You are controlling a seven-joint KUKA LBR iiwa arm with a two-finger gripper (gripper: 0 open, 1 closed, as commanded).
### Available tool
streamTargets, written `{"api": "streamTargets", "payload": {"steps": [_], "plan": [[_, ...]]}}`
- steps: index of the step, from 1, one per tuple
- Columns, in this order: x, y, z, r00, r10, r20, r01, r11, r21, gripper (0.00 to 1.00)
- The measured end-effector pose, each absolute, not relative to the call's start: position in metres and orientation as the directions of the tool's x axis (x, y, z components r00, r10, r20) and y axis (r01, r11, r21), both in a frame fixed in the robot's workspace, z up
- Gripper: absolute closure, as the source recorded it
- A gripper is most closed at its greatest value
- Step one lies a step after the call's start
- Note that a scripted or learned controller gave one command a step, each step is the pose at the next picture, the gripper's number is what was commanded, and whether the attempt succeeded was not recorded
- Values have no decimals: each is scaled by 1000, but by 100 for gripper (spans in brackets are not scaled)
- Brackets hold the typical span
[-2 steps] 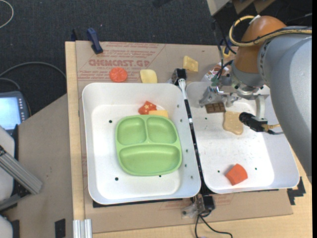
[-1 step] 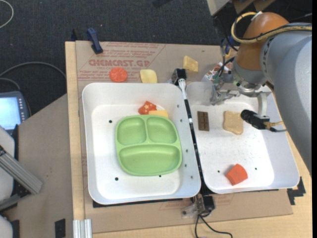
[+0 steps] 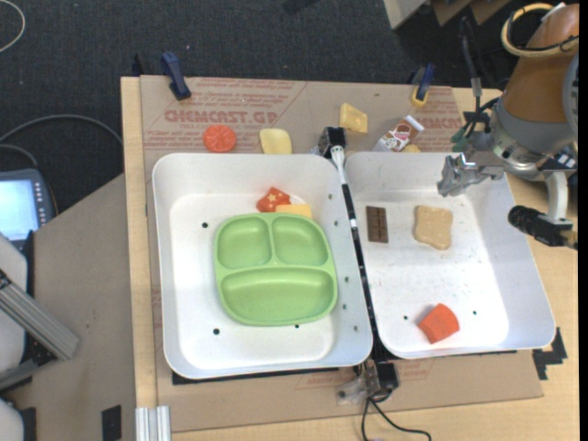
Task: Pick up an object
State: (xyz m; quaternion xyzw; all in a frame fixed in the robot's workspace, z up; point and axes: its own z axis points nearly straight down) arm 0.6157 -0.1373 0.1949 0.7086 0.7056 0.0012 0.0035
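Dark carpet floor around the tabletop, brown board over it. Left bin: green tray, red piece and yellow piece touching its far edge. Behind the bins: red disc, yellow blocks, blue clamps. Right bin: brown bar, bread, orange block. Pincer over the far right-bin edge, near bread; grip state cannot be made out.
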Motion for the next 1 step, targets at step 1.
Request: {"api": "streamTargets", "payload": {"steps": [1], "plan": [[616, -134, 188, 0, 1000, -1, 1000, 0, 0, 0]]}}
